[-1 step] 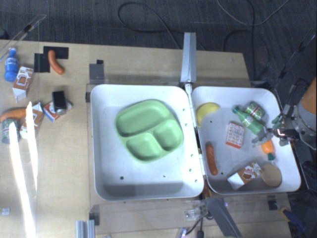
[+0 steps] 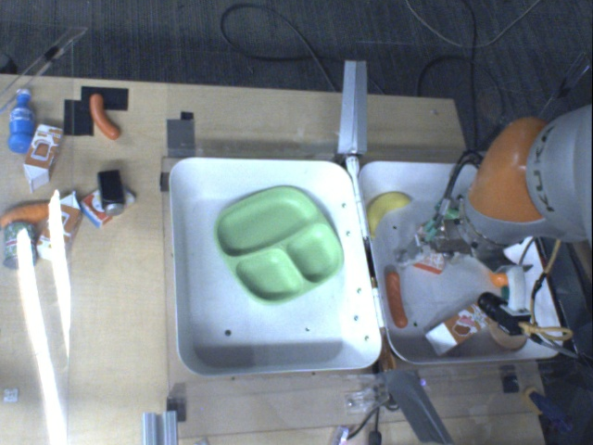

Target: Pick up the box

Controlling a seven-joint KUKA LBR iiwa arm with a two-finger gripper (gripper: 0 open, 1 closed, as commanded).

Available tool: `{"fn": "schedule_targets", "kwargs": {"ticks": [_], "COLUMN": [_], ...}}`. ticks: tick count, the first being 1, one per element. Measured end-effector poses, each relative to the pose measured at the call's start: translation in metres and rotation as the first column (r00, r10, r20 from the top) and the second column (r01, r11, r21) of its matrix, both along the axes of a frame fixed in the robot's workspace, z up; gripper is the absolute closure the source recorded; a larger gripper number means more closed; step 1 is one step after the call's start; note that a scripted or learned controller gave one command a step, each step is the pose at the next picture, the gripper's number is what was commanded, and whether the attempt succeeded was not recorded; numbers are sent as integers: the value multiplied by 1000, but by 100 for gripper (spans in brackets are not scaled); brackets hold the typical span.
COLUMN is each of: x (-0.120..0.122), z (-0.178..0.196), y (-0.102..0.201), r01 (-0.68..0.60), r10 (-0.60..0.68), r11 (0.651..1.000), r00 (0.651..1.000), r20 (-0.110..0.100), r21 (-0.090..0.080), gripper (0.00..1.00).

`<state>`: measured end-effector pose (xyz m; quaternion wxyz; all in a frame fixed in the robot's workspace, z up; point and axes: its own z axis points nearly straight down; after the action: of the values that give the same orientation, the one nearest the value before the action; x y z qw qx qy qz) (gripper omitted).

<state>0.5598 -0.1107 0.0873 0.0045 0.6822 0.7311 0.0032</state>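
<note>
Camera view puts the nearest thing first: in the near corner of the right bin (image 2: 400, 349), a small box (image 2: 456, 329) with a white end and a brown printed face lies flat on the floor, just beside the rim. That is what I read as my target. A sausage (image 2: 395, 298) lies along the bin's left wall, apart from it. Farther in, the hand (image 2: 443, 239) hangs low over the middle of the bin, above a small white and orange packet (image 2: 428, 265); I cannot tell how wide it stands or whether it grips anything, since the wrist hides it. Beyond sits a yellow ball (image 2: 387, 209). In the left bin (image 2: 199, 323) rests a green divided plate (image 2: 278, 242).

To do this well, I judge I should bring the hand toward the near corner, square it across the box's narrow side, and keep clear of the rim before closing.
</note>
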Motion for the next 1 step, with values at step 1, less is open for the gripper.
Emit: {"fn": "schedule_targets", "kwargs": {"ticks": [1], "x": [31], "z": [70], "y": [-20], "r01": [-81], "r10": [81], "r11": [997], "r00": [997], "r20": [-7], "r21": [1], "gripper": [0]}}
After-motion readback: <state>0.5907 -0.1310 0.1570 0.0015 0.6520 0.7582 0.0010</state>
